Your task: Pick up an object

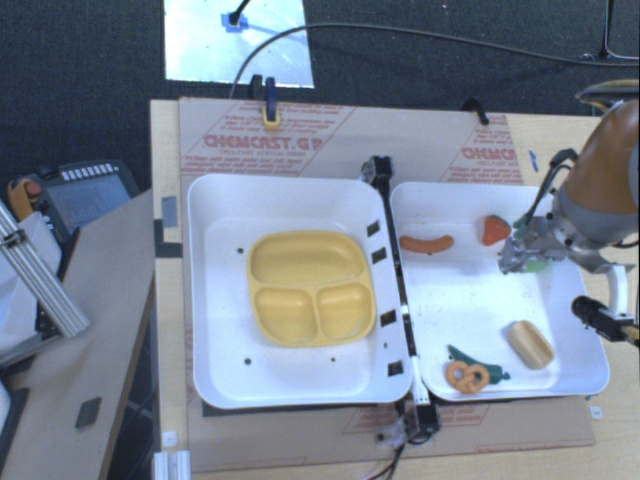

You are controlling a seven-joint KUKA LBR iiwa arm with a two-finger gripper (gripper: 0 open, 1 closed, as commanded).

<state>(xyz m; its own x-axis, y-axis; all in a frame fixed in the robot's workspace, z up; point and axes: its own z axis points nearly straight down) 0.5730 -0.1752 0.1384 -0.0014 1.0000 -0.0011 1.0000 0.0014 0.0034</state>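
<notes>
Robotics lab: teach pendant [88, 200], clamped bench [340, 128].

Left white bin [215, 298] holds a yellow divided tray [308, 288], three compartments, sitting flat near bin centre. Black clips [388, 318] run along the seam between the two bins. Both bins sit on a cardboard sheet with red print [262, 140] laid on the table [165, 158]. Yellow-and-black clamp [270, 103] at the sheet's far edge. Shiny metal plate [235, 26] on dark carpet [80, 68] beyond the table, cable crossing it. Far left: teach pendant with screen [85, 200], aluminium extrusion bar [38, 273] lying tilted beside it.
</notes>
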